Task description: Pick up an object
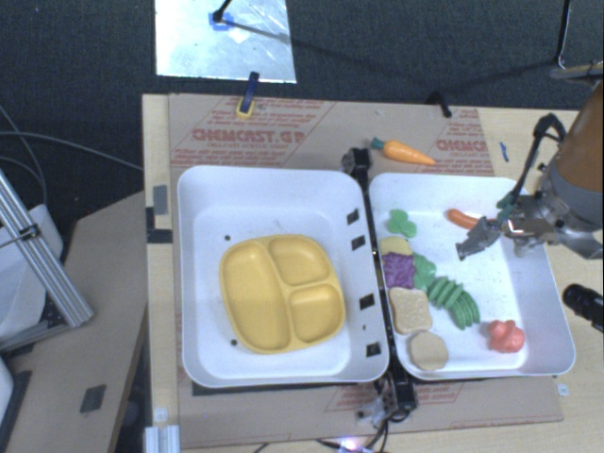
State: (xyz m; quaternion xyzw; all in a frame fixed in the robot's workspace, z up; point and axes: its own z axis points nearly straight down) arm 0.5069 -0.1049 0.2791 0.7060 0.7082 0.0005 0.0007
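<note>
Leftmost, the left bin (198, 253) holds one item: a yellow divided tray (281, 291) with three compartments, lying flat near the bin's centre and slightly turned. Nothing sits in its compartments.

Behind the bins, on the cardboard sheet (311, 125), a blue-and-yellow clamp (248, 95) lies near the back edge. A toy carrot (404, 152) lies on the cardboard just beyond the back rim of the right bin, outside both bins.

Right bin (552, 347) contents, left to right: a green leafy piece (402, 223) near the back left; below it a pale yellow piece (395, 246) touching a purple cabbage-like piece (398, 271); a toast slice (410, 310) below that; a round tan piece (428, 350) at the front. A small green bit (424, 271) sits just beside the purple piece. A ridged dark green vegetable (453, 301) lies diagonally near the bin's middle. A small orange-red piece (461, 219) lies toward the back, and a red-pink piece (505, 335) near the front right corner.

Arm enters from the right. Gripper (475, 242) hangs over the right bin, tilted, tip pointing left, near the orange-red piece and above the dark green vegetable, apart from both. Claw state: cannot tell, since the tip reads as one dark shape. No object is visible in it. All candidate pick objects rest on the bin floor.
</note>
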